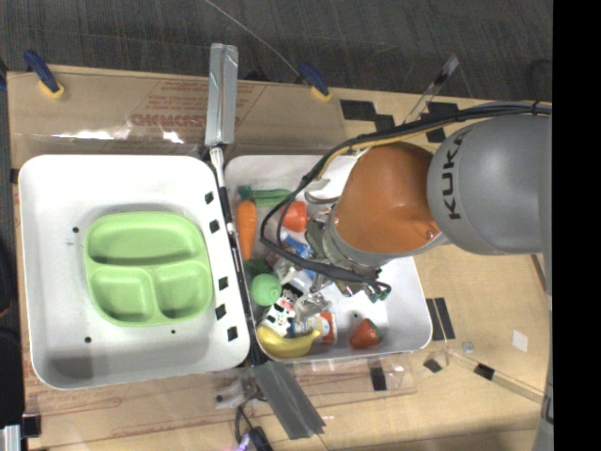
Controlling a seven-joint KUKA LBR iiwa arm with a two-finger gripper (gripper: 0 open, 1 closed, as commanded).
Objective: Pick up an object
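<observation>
Grey-and-orange arm (423,195) overhangs the right bin (408,322), gripper (305,299) low among crowded toys near the banana (286,344); grip state indiscernible; clutter risks a glancing, failed pick.

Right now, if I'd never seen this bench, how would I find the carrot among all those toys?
Start at the right-hand white bin, the one under the grey and orange arm. Look along its left wall, beside the divider between the two bins. The carrot lies there lengthwise: a long, slim orange stick, unlike the curved yellow banana at the bin's near edge.
</observation>
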